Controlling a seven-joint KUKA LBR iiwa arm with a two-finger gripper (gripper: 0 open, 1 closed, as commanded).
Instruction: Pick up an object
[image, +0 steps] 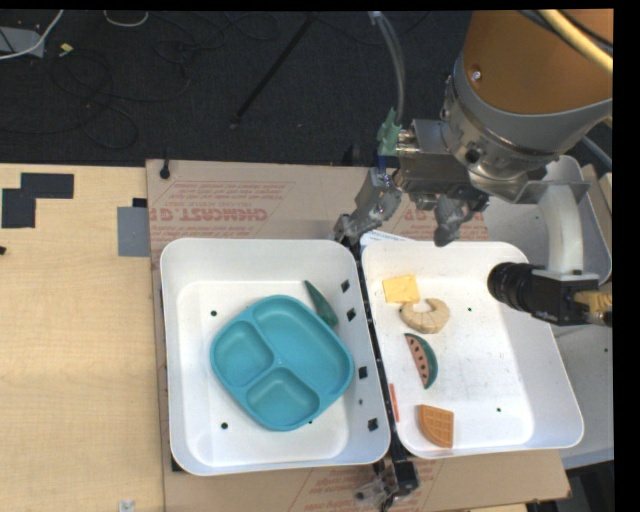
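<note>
My gripper (398, 228) hangs above the far edge of the right bin (520, 400), its two fingers spread apart with nothing between them. Below it in the right bin lie a yellow cheese square (401, 289), a beige bagel piece (427, 316), a watermelon slice (423, 360) and an orange waffle-like piece (436, 425). The left bin (190, 420) holds a teal divided plate (280, 362) with a small dark green piece (321, 302) at its far edge.
A black cylinder on a white mount (530, 290) juts over the right bin's right side. Brown cardboard (250, 205) lies under both bins. The wooden bench (70, 350) stretches to the left.
</note>
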